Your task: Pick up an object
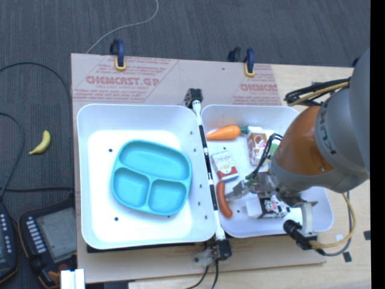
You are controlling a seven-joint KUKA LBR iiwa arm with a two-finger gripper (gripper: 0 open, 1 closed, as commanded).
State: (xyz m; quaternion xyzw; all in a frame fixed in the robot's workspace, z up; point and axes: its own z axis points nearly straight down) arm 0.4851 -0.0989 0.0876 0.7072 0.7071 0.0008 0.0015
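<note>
Bench [150, 80] with two bins [96, 125]

The grey arm [346, 134] is reaching in from the right, its bulk lying over the right side of the view and its orange band [301, 152] sitting just above the wrist. The wrist is pointing down and leftward, with the gripper [255, 191] hanging low at its end. Black cables are trailing along the arm's upper edge, and a tan cable is looping below it.
</note>
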